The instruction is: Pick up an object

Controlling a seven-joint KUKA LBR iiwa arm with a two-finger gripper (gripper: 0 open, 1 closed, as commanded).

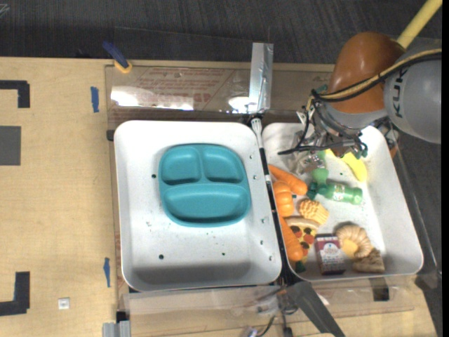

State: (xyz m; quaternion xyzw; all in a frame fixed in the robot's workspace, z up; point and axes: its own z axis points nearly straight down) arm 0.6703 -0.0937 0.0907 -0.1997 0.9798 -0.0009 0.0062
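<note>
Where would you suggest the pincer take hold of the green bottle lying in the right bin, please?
Probably across the middle of the green bottle, coming straight down from above. It lies flat on its side on the right bin floor, long axis roughly left-right, so closing across its narrow width looks best. The waffle crowds its left end; the body looks clearer.

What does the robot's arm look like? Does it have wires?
The arm is smooth, rounded grey metal with dark letters on its side. Above the wrist sits a shiny orange band. Thin black cables curve across it, and the gripper below is dark and wiry.
</note>
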